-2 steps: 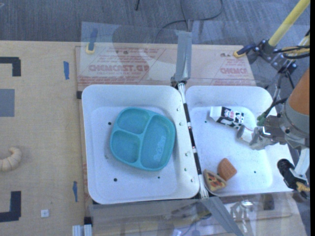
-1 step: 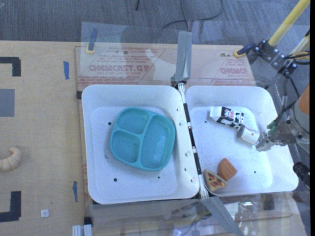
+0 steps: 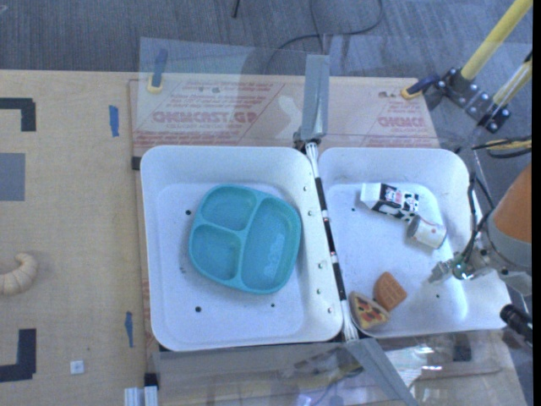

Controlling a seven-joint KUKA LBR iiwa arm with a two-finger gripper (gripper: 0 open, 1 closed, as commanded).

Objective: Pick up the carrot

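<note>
Grey-metal claw (image 3: 450, 269) sits low right in the right bin (image 3: 397, 163) (how far open, I cannot tell), apart from the biscuit-like piece (image 3: 390, 291).

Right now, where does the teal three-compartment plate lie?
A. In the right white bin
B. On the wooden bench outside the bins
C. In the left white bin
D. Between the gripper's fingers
C: the teal three-compartment plate lies flat in the left white bin, while the gripper is over the right white bin.
</note>
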